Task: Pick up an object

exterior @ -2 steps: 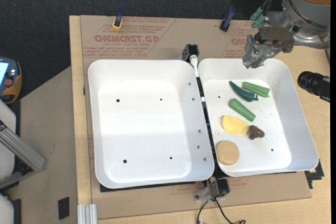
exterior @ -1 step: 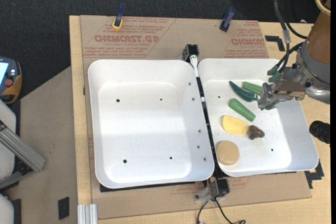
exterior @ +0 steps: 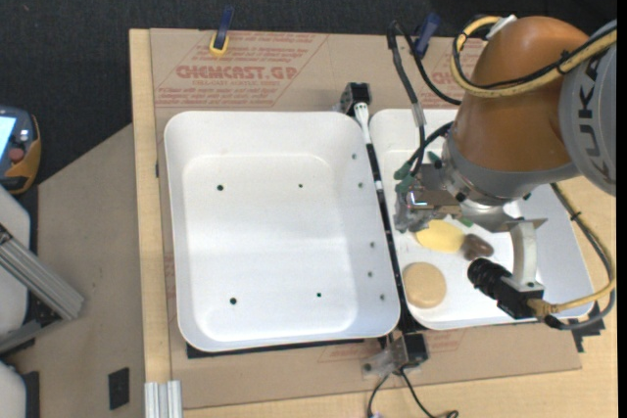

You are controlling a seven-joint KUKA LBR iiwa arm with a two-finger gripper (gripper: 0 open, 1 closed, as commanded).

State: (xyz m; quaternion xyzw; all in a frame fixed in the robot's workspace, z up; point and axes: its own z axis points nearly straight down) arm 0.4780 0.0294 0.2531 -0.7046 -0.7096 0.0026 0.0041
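A brown cardboard sheet point(exterior: 245, 64) covers most of the table point(exterior: 103, 220). Near its far edge it carries red print reading "CHEMCAST GP", with smaller red lines beneath that are too fine to read.

On the sheet the left bin point(exterior: 265, 240) is the bigger white shape, with four small dark dots on its floor. The arm point(exterior: 519, 103) reaches in over the right bin point(exterior: 563, 259), its orange band bulging above the wrist, and the letters "UK" can be made out on the grey casing at the picture's right edge.

The hand point(exterior: 419, 203) hangs low near the right bin's left wall; I cannot tell whether it is released or clenched.

A round tan disc point(exterior: 425, 285) lies on the bin floor towards the near left corner. A yellow lump point(exterior: 438, 236) sits just beside the hand, between it and the disc. A small brown piece point(exterior: 477, 247) lies close to the lump's right.

A yellow clip point(exterior: 219, 42) grips the sheet's far edge.
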